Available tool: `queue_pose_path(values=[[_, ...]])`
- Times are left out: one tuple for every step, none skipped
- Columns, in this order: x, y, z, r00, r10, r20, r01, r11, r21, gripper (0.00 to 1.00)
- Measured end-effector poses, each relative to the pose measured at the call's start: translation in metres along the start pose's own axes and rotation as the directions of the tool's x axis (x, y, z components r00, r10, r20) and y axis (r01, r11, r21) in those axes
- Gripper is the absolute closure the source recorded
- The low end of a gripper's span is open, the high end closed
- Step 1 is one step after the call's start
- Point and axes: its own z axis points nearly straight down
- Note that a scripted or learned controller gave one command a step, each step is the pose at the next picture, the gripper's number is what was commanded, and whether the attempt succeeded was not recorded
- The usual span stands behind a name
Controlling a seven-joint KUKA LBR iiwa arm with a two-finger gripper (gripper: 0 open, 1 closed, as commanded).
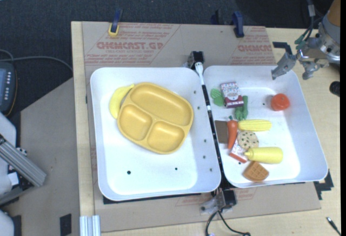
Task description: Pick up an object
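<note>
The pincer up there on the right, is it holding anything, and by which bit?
Nothing is held. The pincer hangs open above the right bin's far corner, with no toy between its fingers; the orange tomato lies below it.

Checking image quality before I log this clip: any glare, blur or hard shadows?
Camera view: even, soft lighting, no hard shadows; the white bins look bright but keep detail; the yellow tray and toy food are sharp; the gripper is slightly soft at the right edge.

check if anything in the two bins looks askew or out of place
Mostly tidy. The yellow three-compartment plastic tray in the left white bin sits rotated, not square with the walls, and overlaps a yellow round plate beneath it. The toy foods in the right white bin are loosely scattered; nothing spilled outside.
</note>
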Motion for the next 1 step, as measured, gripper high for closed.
queue_pose_path(values=[[0.0003, 0.0026, -0.0082, 1.000, -0.003, 0.003, 0.003, 1.000, -0.014, 0.00]])
